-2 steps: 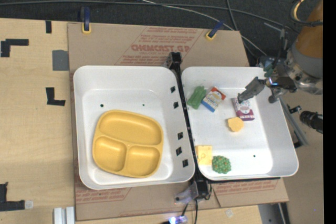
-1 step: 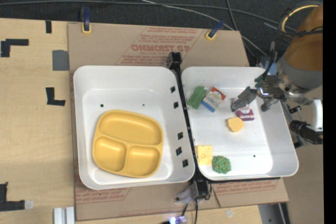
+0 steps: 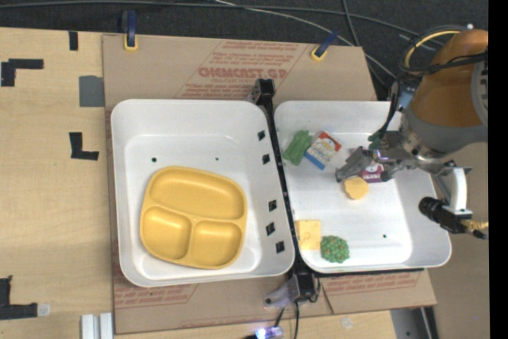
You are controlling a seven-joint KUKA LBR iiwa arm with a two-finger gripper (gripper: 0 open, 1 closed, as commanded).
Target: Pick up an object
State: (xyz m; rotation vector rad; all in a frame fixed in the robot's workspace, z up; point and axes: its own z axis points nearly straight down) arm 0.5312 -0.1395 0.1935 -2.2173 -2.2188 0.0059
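Now | your claw (image 3: 359,168) hangs low in the right bin (image 3: 397,250), just above the yellow round piece (image 3: 356,188), likely the target | grip state: cannot tell | green block (image 3: 298,147) and carton (image 3: 321,150) lie beside, crowding approach | yellow tray (image 3: 193,216) fills left bin (image 3: 135,123)

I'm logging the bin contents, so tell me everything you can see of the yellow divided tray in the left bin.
The yellow divided plastic tray is a rounded, glossy-looking dish with three compartments: one wide section along its far side and two smaller ones along its near side. It lies flat and right way up on the floor of the left shallow white bin, toward the near side, turned slightly askew. Its compartments hold nothing, and it touches only the bin floor.
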